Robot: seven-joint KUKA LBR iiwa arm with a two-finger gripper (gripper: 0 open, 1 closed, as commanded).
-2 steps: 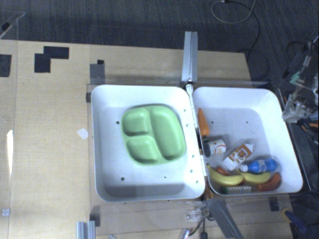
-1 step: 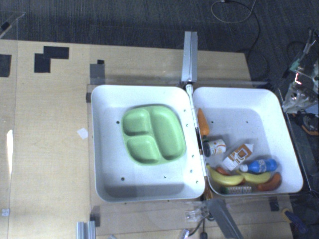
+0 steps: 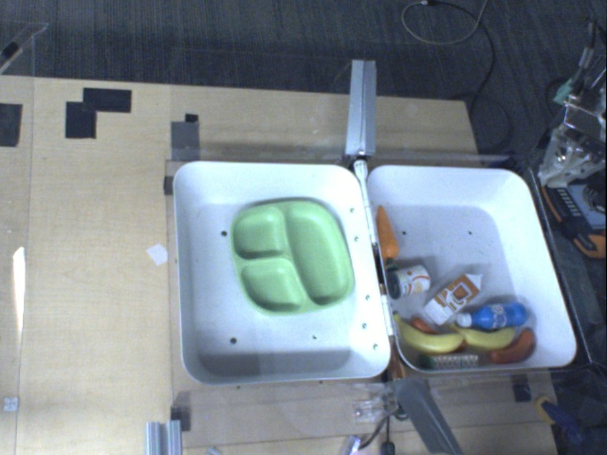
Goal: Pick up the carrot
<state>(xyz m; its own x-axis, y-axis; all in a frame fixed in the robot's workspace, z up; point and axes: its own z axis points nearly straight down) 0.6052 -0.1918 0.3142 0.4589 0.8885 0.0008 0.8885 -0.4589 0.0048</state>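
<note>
Wooden bench [image 3: 95, 282] bears left bin [image 3: 204, 349], right bin [image 3: 541, 254], touching.

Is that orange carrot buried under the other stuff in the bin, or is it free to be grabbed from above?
Nothing lies on the carrot. It rests along the left wall of the right bin, open from above. The small can sits just below its lower end, and the wall is tight beside it, which may crowd a grab.

A green divided plate [image 3: 289, 255] lies in the left bin [image 3: 199, 349]. In the right bin [image 3: 512, 197], two bananas [image 3: 455, 337], a blue-capped bottle [image 3: 493, 317], a small carton [image 3: 453, 297] and a can [image 3: 412, 280] crowd its near end.
</note>
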